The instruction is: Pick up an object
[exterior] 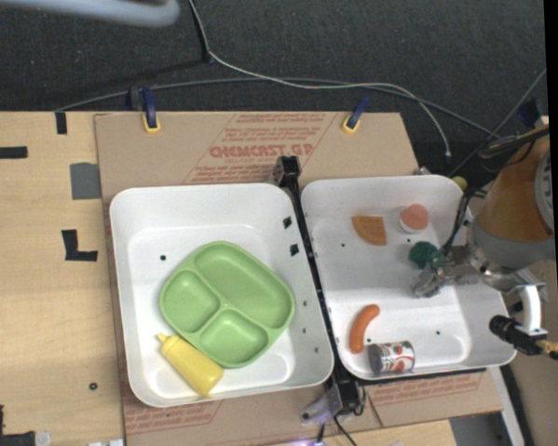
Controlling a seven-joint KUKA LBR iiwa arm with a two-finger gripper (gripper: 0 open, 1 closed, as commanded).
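You see two shallow white bins side by side on a sheet of brown cardboard (pixel 256 144) clamped to the bench; the left white bin (pixel 132 272) holds a green three-compartment plastic plate (pixel 227 304) set at a slant, and a yellow plastic squeeze bottle (pixel 188 364) lies at the plate's lower left edge, touching or just beside it; the right white bin (pixel 334 205) holds five small items; note an orange wedge-shaped piece (pixel 370 229) near the far wall, with a round pinkish-red disc (pixel 413 218) just to its right; a small dark green rounded object (pixel 421 253) sits below the disc; an orange-red toy sausage (pixel 362 326) lies tilted near the front, and a small red-and-white can (pixel 391 357) lies on its side just below it, against the front wall; you find the grey arm with its orange band (pixel 516 205) entering from the right, over the right bin's right wall; its two-finger gripper (pixel 429 280) is low in the bin, just below the green object, close to it; whether the two touch, and whether the gripper is open or closed, you cannot tell from this view.
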